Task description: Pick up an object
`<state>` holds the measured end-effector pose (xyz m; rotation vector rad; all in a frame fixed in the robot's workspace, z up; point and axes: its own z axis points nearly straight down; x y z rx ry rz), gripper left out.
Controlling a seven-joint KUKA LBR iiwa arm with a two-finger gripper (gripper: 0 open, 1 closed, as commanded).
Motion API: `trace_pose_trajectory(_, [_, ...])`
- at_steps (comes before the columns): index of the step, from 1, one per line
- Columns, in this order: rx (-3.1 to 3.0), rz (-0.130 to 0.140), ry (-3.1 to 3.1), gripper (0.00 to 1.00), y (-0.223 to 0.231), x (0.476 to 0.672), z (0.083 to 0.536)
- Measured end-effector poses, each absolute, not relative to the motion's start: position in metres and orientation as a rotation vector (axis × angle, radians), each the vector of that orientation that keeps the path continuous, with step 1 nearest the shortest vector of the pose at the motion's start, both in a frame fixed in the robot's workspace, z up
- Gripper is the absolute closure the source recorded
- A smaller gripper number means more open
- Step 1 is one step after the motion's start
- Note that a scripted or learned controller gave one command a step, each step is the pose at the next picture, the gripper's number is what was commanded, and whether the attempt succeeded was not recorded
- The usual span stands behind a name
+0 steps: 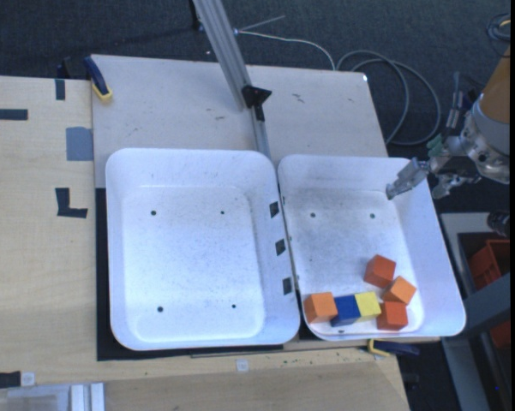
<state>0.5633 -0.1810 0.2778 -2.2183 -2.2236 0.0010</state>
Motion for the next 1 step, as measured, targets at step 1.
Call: trace_pose_trajectory(1, [-2.213,0.008,-2.217,0.0,-0.153,0.5317,0.0971])
